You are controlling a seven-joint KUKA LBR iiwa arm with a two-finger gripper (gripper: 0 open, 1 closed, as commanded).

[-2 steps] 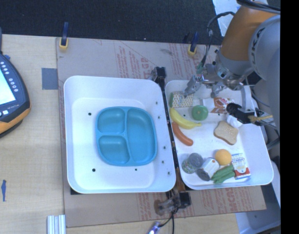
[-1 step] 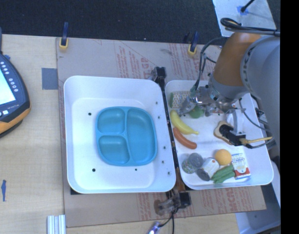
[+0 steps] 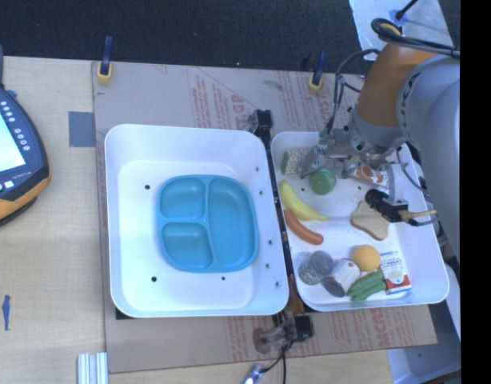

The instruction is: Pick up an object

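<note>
Green ball (image 3: 322, 182) just below gripper (image 3: 319, 160)

A: Where is there room in the right bin (image 3: 425, 290)?

B: A bare patch lies mid-bin, between the banana (image 3: 300, 202), the bread slice (image 3: 370, 222) and the orange (image 3: 365, 257).

A: And the obstacles?

B: The near edge is crowded: grey disc (image 3: 313, 267), green beans (image 3: 365, 285), small carton (image 3: 394, 272). The arm (image 3: 389, 94) covers the far end.

A: The left bin (image 3: 125, 214)?

B: The blue divided plate (image 3: 207, 222) fills its middle; its margins are bare.
</note>
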